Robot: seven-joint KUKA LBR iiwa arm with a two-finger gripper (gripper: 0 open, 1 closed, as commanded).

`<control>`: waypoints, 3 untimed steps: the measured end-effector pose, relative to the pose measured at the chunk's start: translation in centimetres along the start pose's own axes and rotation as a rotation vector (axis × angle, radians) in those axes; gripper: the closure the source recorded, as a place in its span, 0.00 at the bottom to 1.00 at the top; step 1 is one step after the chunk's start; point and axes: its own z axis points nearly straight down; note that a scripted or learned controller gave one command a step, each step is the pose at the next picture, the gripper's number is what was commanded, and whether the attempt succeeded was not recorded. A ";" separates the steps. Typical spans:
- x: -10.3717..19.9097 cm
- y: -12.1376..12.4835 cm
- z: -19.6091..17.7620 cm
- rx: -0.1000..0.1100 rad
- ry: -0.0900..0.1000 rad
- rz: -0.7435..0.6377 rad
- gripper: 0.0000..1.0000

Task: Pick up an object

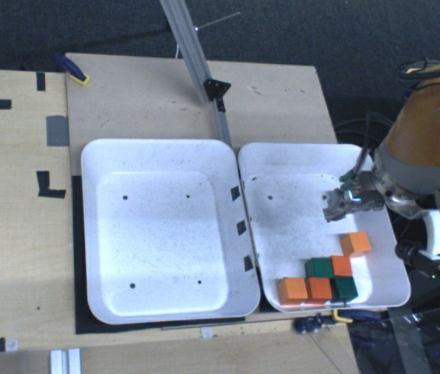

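From above, the hand (344, 203) hangs over the right bin (297, 162), near its right wall; whether it is spread or closed cannot be told, and nothing shows held in it. The blocks are small, matte cubes: one orange block (356, 243) lies just below the hand, apart from a cluster (321, 279) of orange and green blocks packed against the bin's near rim. The left bin (165, 150), smooth white plastic with rounded corners, sits alongside on the wooden table (126, 92).

light: even, moderately dim | shadows: soft, faint | glare: none | focus: slightly soft, grainy
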 end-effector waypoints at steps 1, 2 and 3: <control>5.2 1.3 -0.6 0.004 0.003 -0.005 1.00; 10.3 3.5 -1.1 0.003 0.003 -0.006 1.00; 14.8 6.3 -0.2 0.004 0.001 -0.004 1.00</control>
